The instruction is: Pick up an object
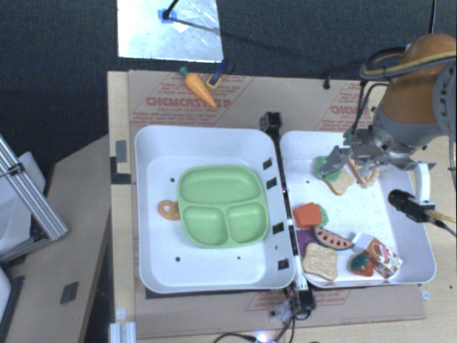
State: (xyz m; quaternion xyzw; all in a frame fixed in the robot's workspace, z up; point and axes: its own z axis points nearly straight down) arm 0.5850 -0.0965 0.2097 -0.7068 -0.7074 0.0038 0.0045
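Note:
My gripper (351, 164) hangs low over the back part of the right bin (421, 263), reaching in from the right. Directly under it lie a toast slice (341, 182), a small green piece (327, 167) at its left and a brownish striped piece (367, 175) at its right. I cannot tell whether it touches any of them. Nearer the front of the same bin lie an orange-red block (307, 214), a watermelon slice (334, 238), a second toast slice (320, 264), a strawberry (360, 264) and a small printed box (383, 258).
The left bin (153, 156) holds a green divided plate (221, 206) and a small orange ring (168, 210). A toy carrot (200, 89) lies on the cardboard behind the bins. A foil sheet (169, 20) sits farther back.

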